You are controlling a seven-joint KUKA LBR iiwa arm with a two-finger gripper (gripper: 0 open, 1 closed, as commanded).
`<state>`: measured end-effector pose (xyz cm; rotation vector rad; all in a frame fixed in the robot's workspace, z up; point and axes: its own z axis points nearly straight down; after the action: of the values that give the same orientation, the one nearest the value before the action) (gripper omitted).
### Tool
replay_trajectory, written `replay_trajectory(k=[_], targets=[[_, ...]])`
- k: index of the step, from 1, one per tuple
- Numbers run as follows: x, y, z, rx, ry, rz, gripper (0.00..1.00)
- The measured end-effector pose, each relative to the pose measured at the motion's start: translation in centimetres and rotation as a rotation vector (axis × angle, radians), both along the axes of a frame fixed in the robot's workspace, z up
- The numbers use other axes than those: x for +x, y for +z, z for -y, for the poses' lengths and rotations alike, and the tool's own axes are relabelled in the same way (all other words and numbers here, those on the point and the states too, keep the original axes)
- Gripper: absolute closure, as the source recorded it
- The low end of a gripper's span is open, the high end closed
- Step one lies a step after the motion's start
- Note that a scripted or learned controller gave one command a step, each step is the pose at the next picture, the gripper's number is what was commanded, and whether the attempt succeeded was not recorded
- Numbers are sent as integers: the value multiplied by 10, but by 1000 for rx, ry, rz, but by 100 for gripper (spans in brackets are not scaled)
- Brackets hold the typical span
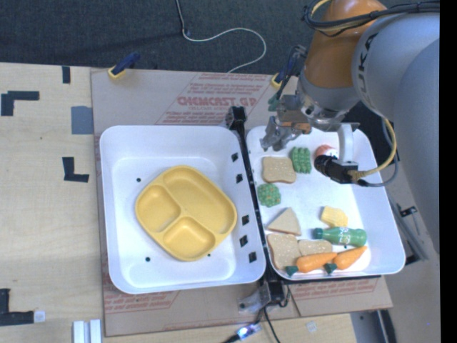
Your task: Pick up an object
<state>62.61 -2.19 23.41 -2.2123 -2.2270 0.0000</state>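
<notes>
I've got the tool [275, 136] hanging over the top-left corner of the right bin [378, 191], just above a bread slice [278, 170], nothing between its fingers, though I can't tell how wide they sit. Carrots [332, 261], a green bottle [341, 236] and cheese [333, 216] lie nearer the front; the yellow tray [186, 211] sits in the left bin [114, 191].

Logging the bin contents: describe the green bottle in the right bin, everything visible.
The green bottle is small and toy-like, apparently plastic, with a white band around its middle. It lies on its side near the front of the right bin, pointing left to right. A yellow wedge sits just behind it, and two carrots lie just in front.
</notes>
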Motion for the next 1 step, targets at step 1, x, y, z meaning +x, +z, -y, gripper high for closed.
replay_trajectory(k=[1], targets=[[-15,-15,-56,0,0,-2,100]])
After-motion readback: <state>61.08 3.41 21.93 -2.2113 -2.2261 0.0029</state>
